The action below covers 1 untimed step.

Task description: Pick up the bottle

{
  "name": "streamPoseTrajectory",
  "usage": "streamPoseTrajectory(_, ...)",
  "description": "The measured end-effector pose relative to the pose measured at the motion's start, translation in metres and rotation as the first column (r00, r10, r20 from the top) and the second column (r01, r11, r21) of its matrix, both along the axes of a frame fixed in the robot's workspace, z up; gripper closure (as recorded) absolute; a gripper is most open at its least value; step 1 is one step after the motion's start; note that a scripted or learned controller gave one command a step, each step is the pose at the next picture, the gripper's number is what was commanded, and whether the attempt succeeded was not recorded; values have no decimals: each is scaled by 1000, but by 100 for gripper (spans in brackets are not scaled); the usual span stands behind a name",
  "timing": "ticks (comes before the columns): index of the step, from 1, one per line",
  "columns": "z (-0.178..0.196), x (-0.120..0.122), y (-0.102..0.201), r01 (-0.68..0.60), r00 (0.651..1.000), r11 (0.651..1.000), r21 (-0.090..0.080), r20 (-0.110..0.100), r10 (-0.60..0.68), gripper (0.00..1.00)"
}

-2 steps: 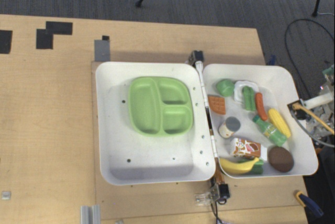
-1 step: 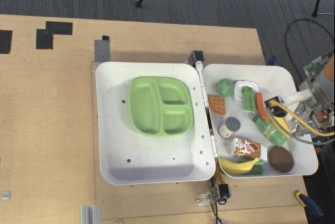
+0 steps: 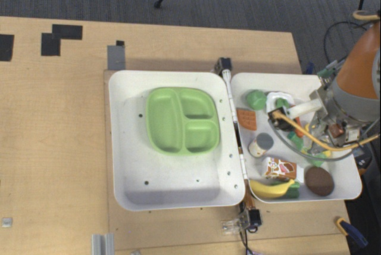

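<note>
My gripper (image 3: 305, 130) hangs low over the middle of the right bin (image 3: 351, 191), with the grey arm and its orange band coming in from the right. Beneath it lie green parts of what looks like the bottle (image 3: 296, 136), mostly covered by the gripper and its cable. From this angle I cannot make out whether the gripper touches the bottle or just hovers over it.
Also in the right bin are a green round item (image 3: 256, 99), an orange card (image 3: 246, 120), a grey disc (image 3: 264, 142), a small carton (image 3: 280, 169), a banana (image 3: 272, 189) and a brown fruit (image 3: 319, 181). A green divided plate (image 3: 181, 121) lies in the left bin (image 3: 128, 188).
</note>
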<state>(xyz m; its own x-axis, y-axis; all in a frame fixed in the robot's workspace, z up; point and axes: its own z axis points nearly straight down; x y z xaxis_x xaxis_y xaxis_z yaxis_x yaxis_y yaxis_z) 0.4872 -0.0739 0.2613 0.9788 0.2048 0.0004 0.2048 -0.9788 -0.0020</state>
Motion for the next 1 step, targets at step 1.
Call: streamPoseTrajectory(1, 115, 0, -73, -265, 964, 964, -4, 3, 265, 100)
